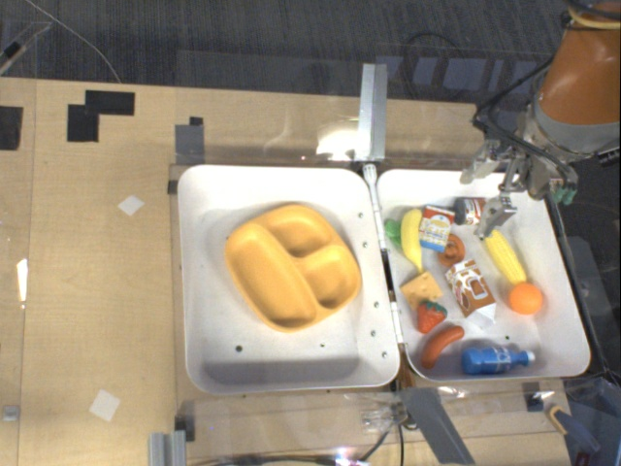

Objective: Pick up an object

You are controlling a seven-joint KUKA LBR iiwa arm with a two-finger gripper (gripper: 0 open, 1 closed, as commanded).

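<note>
The right bin (572, 304) holds several toy foods: a banana (412, 238), a small carton (437, 229), a red and white can (470, 210), a corn cob (504, 255), an orange (525, 299), a brown carton (471, 287), a strawberry (431, 314), a sausage (441, 343) and a blue bottle (495, 359). My gripper (491, 194) hangs over the bin's far part, just above and right of the can. Its fingers stand apart, open, with nothing between them.
The left bin (209, 357) carries a yellow divided plate (291, 265). A metal post (373, 115) rises behind the seam between the bins. The arm's orange band (582, 76) is at the upper right. Bare wooden bench lies to the left.
</note>
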